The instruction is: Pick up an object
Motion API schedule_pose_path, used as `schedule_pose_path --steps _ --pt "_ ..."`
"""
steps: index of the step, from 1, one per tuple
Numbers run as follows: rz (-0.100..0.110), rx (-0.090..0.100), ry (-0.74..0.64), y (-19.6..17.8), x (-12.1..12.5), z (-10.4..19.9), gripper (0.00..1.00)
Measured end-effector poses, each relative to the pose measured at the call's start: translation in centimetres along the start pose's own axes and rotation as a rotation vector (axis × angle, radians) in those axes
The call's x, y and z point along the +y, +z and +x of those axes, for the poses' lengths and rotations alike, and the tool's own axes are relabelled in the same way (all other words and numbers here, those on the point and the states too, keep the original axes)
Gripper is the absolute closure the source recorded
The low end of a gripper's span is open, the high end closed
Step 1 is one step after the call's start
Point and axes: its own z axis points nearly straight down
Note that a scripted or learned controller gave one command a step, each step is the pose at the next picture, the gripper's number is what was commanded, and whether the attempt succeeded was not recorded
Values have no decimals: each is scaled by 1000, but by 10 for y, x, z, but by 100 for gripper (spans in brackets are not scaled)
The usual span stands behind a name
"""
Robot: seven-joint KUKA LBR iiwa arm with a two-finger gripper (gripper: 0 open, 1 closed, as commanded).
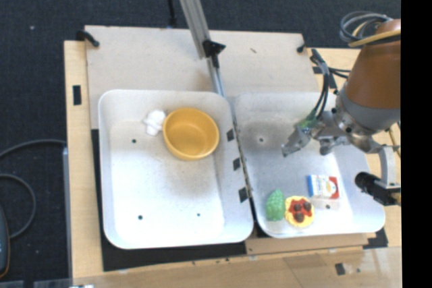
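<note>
The bench (pixel 81 145) carries 2 shallow white bins side by side. The left bin (pixel 169 212) holds a yellow bowl (pixel 191 133) near its far edge, with a small white crumpled object (pixel 154 121) touching the bowl's left side. The right bin (pixel 270 138) has the arm (pixel 374 77) over it; its gripper (pixel 309 145) hangs with fingers spread, nothing between them. Along the near edge lie a small carton (pixel 323 186), a green object (pixel 275 204) and a round yellow piece with dark red bits (pixel 300 210).
</note>
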Motion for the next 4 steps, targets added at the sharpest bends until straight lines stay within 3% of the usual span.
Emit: schedule_pose_path --steps 1,3,4 --pt "-1 0 1 0 0 0 0" --pt "7 -3 5 110 6 -3 0" --pt "2 -2 6 142 6 -4 0"
